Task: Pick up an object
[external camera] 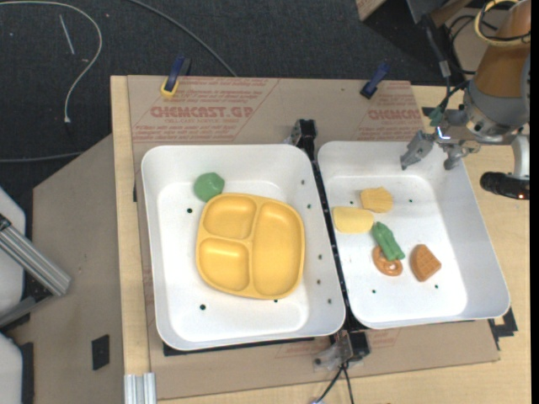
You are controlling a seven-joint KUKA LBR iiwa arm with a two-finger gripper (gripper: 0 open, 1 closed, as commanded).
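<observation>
Poised above the right bin's (472, 217) far edge, the gripper (432, 154) has its fingers spread with nothing between them. Below it lie two yellow pieces (364, 210), a green piece (388, 241), an orange ring (387, 264) and an orange chunk (424, 263). The left bin (168, 225) holds a yellow divided plate (250, 245) and a green lump (209, 185).

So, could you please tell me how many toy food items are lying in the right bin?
4 in the right bin: two pale yellow pieces at upper left, a green piece over an orange ring, and an orange-brown piece.
</observation>
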